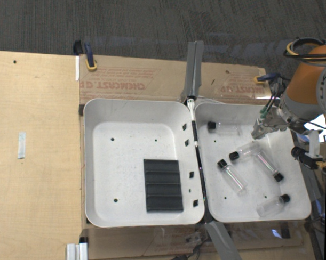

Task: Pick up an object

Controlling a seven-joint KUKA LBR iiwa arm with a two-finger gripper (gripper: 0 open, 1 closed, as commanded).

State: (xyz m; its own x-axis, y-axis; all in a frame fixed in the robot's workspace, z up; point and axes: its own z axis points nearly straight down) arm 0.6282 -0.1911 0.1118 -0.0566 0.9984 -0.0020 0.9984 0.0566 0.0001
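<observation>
The right white bin (pixel 216 200) holds several clear plastic tubes with black caps. One tube (pixel 223 126) lies near the bin's back left. Two more tubes (pixel 232 176) (pixel 244 152) lie near the middle. Another tube (pixel 268 165) lies slanted to the right, and a last tube (pixel 275 204) rests near the front right corner. A black ribbed block (pixel 163 185) lies flat in the left bin (pixel 116 157). My gripper (pixel 260 130) hangs over the back right part of the right bin, just above and behind the middle tubes, with nothing visibly in it.
A grey divider post (pixel 194 69) rises between the two bins at the back. Cardboard (pixel 122 80) lies behind the bins, held by clamps (pixel 89 59). Bare wooden bench (pixel 34 149) stretches to the left. Cables and arm hardware (pixel 309 148) crowd the right edge.
</observation>
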